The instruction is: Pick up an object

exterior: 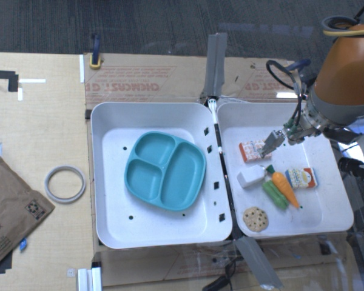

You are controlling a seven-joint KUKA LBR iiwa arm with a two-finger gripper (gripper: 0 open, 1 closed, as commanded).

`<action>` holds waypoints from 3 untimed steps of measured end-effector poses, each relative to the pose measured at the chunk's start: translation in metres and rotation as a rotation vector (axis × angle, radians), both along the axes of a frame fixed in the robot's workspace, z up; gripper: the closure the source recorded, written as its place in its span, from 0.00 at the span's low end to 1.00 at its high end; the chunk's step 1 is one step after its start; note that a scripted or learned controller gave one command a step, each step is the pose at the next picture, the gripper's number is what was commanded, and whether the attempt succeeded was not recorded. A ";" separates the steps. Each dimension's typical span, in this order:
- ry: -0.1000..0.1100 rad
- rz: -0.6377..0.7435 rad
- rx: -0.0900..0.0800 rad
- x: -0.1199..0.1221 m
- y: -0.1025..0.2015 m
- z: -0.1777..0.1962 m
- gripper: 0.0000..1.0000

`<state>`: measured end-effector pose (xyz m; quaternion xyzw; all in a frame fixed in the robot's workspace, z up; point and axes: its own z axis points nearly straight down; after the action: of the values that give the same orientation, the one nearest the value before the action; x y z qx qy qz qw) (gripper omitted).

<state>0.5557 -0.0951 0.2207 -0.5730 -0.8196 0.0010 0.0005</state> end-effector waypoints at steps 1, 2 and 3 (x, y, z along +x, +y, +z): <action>0.003 0.110 0.001 0.006 0.034 -0.031 0.00; 0.000 0.034 0.000 -0.010 -0.038 -0.102 0.00; 0.001 0.183 0.003 -0.043 -0.061 -0.130 0.00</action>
<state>0.5131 -0.1560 0.0903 -0.4958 -0.8685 0.0002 0.0014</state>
